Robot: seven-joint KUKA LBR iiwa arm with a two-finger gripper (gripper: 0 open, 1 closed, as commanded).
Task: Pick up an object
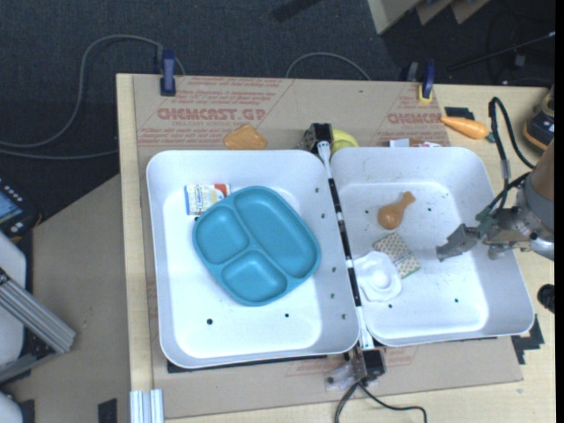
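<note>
In the right bin (458,311) lie an orange drumstick-shaped toy (395,210), a small patterned square piece (397,250) and a white cup-like object (377,278). My gripper (470,230) hangs over the right part of this bin, to the right of these three things and apart from them. It looks open, with nothing between its fingers. The left bin (176,307) holds a blue divided plate (256,245) and a small white, red and blue packet (204,196) at the plate's upper left.
Behind the bins on the bench lie an orange lump (245,137), a yellow object (342,139) beside a black clip, and an orange carrot-like piece (464,127). Cables run along the right side by the arm (538,223).
</note>
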